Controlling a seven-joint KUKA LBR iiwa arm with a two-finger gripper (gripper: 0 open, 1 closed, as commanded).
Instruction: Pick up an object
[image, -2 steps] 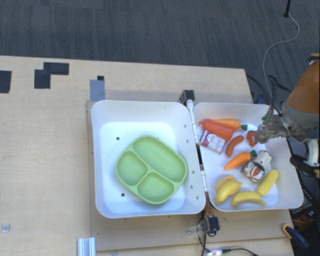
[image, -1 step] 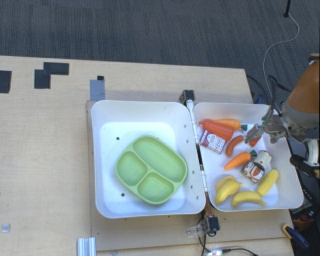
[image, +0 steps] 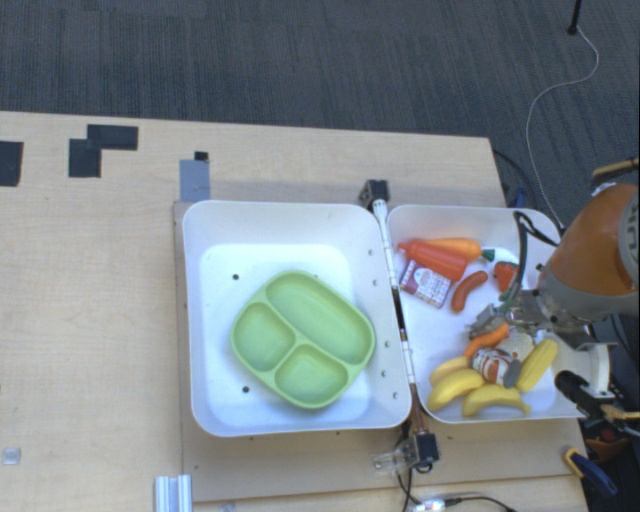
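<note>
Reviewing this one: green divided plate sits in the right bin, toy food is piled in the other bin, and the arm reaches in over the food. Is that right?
Not quite. The camera view shows the green divided plate in the left bin, not the right one. The rest holds: the toy food, such as the bananas and the carrot, lies in the right bin, and the arm's pincer is over that food.

Arm (image: 600, 260) bent low, tool (image: 503, 340) down

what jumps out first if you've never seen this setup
The pale green divided plate sits alone in the left bin. The right bin holds bright toy food: a carrot, a sausage and bananas. The gripper reaches down over that pile.
</note>
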